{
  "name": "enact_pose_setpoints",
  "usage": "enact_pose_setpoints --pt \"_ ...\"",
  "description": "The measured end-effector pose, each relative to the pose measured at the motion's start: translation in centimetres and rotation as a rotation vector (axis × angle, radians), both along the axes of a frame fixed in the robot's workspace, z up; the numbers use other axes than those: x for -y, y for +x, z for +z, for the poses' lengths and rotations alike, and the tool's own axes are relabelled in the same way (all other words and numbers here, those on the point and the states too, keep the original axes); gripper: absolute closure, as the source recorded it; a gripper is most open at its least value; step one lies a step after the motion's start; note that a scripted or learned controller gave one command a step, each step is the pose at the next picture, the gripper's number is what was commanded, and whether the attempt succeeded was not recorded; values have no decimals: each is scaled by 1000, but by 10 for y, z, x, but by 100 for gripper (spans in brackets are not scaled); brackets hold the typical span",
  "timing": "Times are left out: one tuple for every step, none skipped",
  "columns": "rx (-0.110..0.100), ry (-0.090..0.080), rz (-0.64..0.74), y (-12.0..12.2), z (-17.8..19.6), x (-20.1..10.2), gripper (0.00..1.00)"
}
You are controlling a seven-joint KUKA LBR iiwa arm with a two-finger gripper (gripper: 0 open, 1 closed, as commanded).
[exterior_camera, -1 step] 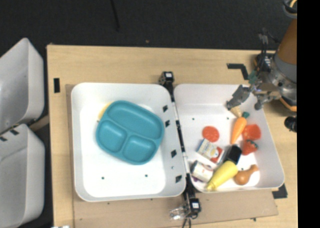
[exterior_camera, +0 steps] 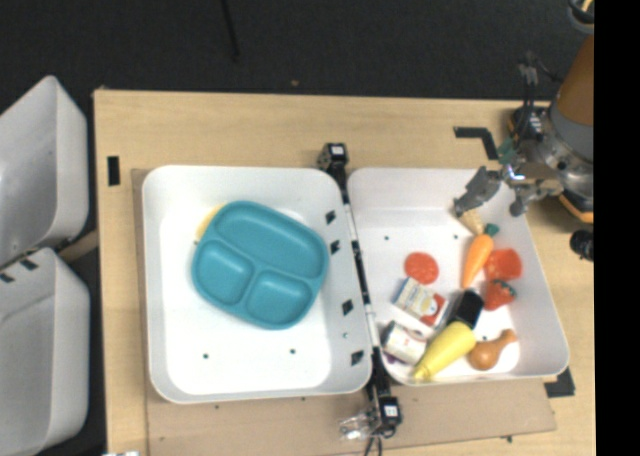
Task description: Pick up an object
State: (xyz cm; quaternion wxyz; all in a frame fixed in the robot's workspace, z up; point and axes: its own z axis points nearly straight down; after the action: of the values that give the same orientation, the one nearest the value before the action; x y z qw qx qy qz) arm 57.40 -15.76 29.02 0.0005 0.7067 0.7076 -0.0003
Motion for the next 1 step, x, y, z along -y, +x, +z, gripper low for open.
enact_pose_setpoints --pt "-5 0 -3 -4 -61 7 0"
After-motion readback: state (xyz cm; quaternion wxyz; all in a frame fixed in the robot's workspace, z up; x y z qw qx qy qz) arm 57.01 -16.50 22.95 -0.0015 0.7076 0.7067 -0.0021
